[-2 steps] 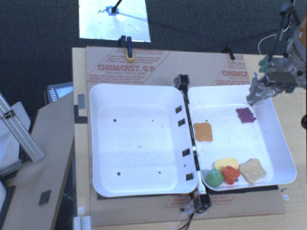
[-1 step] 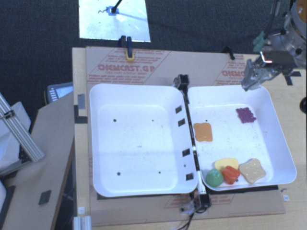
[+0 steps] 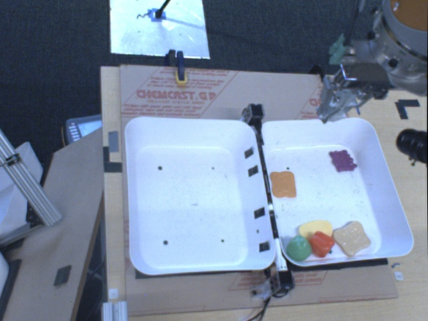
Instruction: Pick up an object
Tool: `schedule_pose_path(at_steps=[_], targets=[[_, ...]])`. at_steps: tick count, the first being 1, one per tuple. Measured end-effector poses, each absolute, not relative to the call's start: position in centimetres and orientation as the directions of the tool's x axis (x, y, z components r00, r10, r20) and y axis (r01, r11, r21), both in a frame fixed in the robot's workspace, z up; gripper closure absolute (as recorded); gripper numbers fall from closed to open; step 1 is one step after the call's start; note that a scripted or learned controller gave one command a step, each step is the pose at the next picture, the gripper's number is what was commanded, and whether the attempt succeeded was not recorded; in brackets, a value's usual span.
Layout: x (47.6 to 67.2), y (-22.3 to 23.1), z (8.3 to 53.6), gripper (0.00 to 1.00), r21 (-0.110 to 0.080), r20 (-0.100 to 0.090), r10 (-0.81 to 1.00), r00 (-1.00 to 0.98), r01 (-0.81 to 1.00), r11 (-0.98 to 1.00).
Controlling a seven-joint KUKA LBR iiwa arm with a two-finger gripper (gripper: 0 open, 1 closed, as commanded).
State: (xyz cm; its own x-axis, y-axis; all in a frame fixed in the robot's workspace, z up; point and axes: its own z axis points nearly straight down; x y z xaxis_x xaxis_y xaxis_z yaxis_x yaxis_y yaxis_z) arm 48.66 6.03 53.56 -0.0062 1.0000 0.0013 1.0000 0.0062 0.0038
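My gripper (image 3: pixel 332 110) hangs above the back edge of the right bin (image 3: pixel 374 139), high over its far rim. Nothing shows between its fingers. In the right bin lie a purple piece (image 3: pixel 342 160) near the back right, an orange flat piece (image 3: pixel 283 184) by the centre divider, and a cluster at the front: a green ball (image 3: pixel 299 248), a red piece (image 3: pixel 322 243), a yellow piece (image 3: pixel 314 228) and a tan toast-shaped piece (image 3: pixel 352 237).
The left bin (image 3: pixel 134 179) sits beside the right one, joined by black clips (image 3: pixel 254 172) along the divider. A yellow-and-black clamp (image 3: pixel 179 69) stands on the cardboard behind the left bin. A metal plate (image 3: pixel 159 19) lies further back.
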Motion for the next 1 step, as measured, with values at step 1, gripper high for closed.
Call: schedule_pose_path(at_steps=[1], targets=[[48.84, 0.2, 47.86, 1.0, -0.001, -0.001, 1.0, 0.004, 1.0, -0.004]])
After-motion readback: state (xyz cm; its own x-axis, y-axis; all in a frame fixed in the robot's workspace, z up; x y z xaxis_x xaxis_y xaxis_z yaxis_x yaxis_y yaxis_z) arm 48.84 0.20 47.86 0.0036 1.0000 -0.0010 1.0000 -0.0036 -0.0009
